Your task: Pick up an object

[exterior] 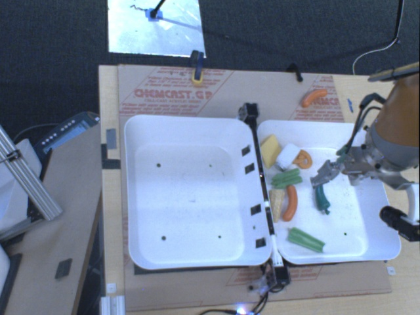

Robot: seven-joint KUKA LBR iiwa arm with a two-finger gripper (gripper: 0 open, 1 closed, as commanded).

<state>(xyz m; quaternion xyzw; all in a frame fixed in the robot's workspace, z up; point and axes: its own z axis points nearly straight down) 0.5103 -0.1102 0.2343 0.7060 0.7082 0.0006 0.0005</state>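
Camera view puts my gripper (326, 174) low in the right white bin (377, 241), just above a small teal plastic piece (321, 199). Whether the gripper is parted or closed, I cannot tell. An off-centre descent could nudge that piece toward the orange sausage-shaped toy (291, 203).

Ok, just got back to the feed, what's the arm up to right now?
The arm's gripper hovers over the right bin, close above a teal object. Nothing can be seen held between its fingers. The other toys, including a green piece and an orange-red one, lie in that bin. An orange item sits outside on the bench.
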